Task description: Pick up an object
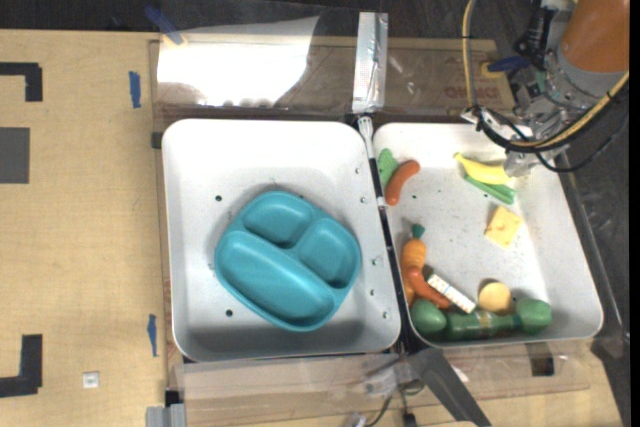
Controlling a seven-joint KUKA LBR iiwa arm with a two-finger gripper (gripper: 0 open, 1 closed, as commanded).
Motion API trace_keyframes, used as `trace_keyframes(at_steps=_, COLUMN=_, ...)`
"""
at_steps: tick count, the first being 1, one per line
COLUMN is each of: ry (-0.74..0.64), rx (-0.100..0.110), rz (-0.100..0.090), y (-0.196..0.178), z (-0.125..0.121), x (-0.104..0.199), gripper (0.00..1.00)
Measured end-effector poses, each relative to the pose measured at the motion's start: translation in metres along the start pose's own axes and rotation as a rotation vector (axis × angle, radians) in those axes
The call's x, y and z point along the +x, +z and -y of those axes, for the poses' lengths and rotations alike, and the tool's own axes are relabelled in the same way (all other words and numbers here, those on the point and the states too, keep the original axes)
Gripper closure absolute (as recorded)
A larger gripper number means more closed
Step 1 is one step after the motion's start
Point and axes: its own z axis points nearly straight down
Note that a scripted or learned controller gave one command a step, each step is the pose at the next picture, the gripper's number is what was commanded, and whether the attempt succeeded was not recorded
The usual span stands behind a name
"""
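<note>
The arm (600,5) is cut off by the top and right edges of the view, so just its orange band and wrist show. The gripper (522,158) is a blur of cables and metal; its fingers cannot be made out. In the right bin's near corner, the pile of toy food (470,305) overlaps, hiding parts of each piece.

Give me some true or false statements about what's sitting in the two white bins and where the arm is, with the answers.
1. The teal divided plate lies in the left bin. True.
2. The yellow wedge-shaped block lies in the left bin. False: it lies in the right bin.
3. The gripper is over the right bin's far right corner. True.
4. The orange carrot sits on the teal plate. False: it lies in the right bin beside the divider.
</note>
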Motion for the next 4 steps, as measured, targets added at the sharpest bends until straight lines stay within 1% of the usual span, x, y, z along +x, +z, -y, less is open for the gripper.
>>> trace_keyframes(at_steps=1, ry=0.036, rx=0.015, rz=-0.005, y=-0.105, z=0.002, x=-0.008, gripper=1.00)
trace_keyframes(at_steps=2, ry=-0.204, rx=-0.001, rz=0.001, y=-0.032, z=0.000, x=-0.006, gripper=1.00)
trace_keyframes(at_steps=3, ry=-0.293, rx=0.006, rz=-0.002, y=-0.067, z=-0.003, x=-0.039, gripper=1.00)
trace_keyframes(at_steps=4, ry=-0.336, rx=0.004, rz=-0.001, y=-0.070, z=0.001, x=-0.049, gripper=1.00)
